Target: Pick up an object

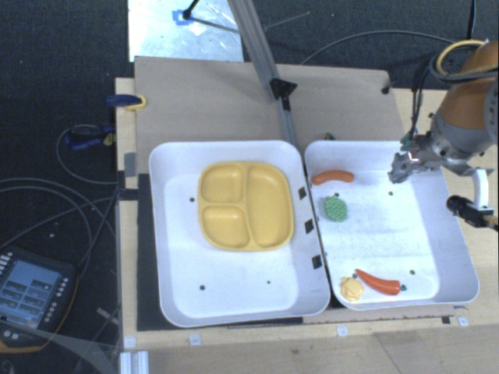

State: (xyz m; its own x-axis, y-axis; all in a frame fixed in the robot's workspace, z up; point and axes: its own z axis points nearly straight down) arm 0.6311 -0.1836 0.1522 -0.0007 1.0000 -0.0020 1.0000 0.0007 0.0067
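1. The arm comes in from the right, its orange band at the frame's edge, and the gripper [400,167] hangs over the far right part of the right bin [437,232]. Whether the claw is released or clenched cannot be told, and nothing is seen in its grasp.
2. The objects lie apart from it: an orange sausage [333,178] to its left near the far edge, a green knobbly piece [336,208] just nearer than that, and at the near edge a red pepper [379,283] touching a small yellow piece [352,289].
3. The middle and right of the right bin's floor are bare, leaving open room below the gripper.
4. The left bin [179,232] holds a yellow divided plate [244,206], with bare floor around it.
5. The arm's upper part is cut off by the frame's right edge, and the gripper's tip is small and blurred.
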